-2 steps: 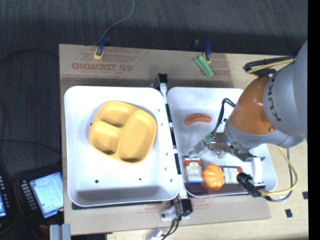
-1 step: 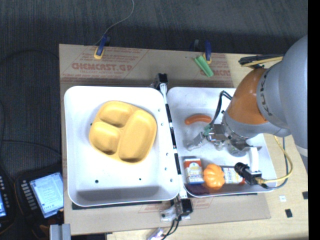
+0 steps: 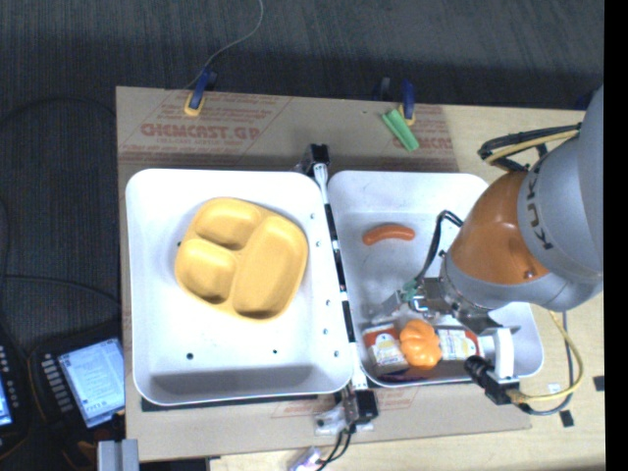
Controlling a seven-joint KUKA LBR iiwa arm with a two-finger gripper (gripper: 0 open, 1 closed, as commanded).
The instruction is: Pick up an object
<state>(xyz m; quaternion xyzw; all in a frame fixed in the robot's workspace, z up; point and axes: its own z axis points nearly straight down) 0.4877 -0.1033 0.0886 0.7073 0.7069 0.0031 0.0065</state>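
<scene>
At the near edge of your right bin (image 3: 510,189), a round orange fruit-shaped piece (image 3: 418,344) lies on a flat printed packet (image 3: 432,346) — both tight against the front wall. The gripper (image 3: 424,300) hangs just behind them; you cannot tell how its fingers stand. Farther back, a smooth orange sausage (image 3: 390,234) has open white floor around it. The left bin (image 3: 147,263) holds a glossy yellow compartment tray (image 3: 241,257).

Both white bins (image 3: 147,292) look like smooth, faintly glossy plastic, the yellow divided tray (image 3: 240,258) a satiny plastic, and the bench (image 3: 461,130) beneath a matt wood-like board.
</scene>
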